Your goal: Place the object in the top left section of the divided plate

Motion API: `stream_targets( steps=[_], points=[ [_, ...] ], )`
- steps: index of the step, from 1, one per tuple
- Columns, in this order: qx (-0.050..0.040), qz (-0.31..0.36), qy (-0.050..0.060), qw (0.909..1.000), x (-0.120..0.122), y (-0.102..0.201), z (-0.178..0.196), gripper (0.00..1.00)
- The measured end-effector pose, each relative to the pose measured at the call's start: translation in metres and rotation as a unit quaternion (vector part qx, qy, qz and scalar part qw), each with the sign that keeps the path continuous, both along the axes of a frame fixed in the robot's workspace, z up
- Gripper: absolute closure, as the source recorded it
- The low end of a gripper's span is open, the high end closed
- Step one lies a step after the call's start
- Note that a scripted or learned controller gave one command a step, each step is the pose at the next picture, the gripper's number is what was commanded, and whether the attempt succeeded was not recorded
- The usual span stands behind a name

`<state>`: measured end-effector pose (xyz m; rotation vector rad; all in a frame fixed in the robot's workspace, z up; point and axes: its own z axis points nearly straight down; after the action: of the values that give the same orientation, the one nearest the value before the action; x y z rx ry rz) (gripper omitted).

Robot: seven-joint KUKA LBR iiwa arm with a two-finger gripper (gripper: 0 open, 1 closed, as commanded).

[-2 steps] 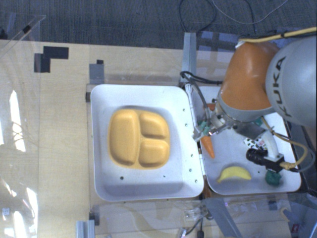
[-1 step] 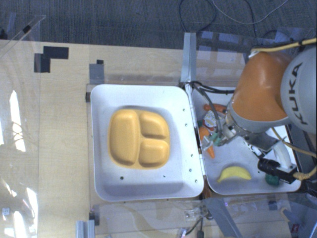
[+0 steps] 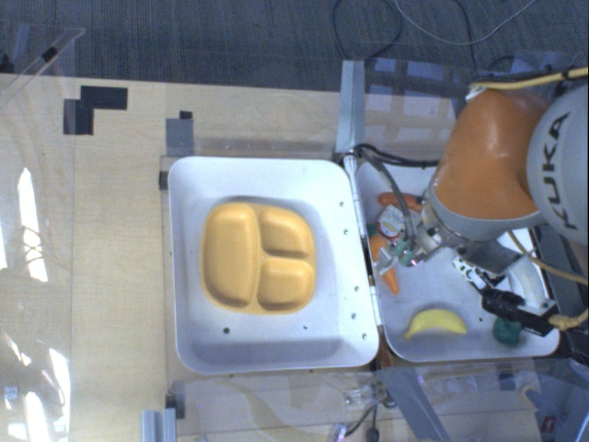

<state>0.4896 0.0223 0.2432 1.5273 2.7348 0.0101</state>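
Pale wooden bench (image 3: 101,274) carries two white bins side by side. We see the gripper (image 3: 398,254) low over the right bin (image 3: 460,343), near its left wall; we cannot tell whether it grips anything. Orange carrots (image 3: 390,279) lie beneath it, a banana (image 3: 436,322) sits near the bin's front edge, and a green item (image 3: 507,331) rests in the front right corner. The yellow divided plate (image 3: 259,257) sits mid left bin (image 3: 184,247). We judge the pick comes first: centre over one carrot, then lift straight. Dark carpet lies behind the bench.
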Motion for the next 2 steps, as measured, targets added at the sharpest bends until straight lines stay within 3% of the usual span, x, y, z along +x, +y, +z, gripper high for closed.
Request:
stream_targets(
  steps=[1, 2],
  points=[
    [0.0002, 0.002, -0.003, 1.0, 0.002, 0.001, 0.011, 1.0],
    [-0.0007, 0.103, 0.003, 0.9946, -0.002, 0.063, -0.059, 1.0]
  ],
)
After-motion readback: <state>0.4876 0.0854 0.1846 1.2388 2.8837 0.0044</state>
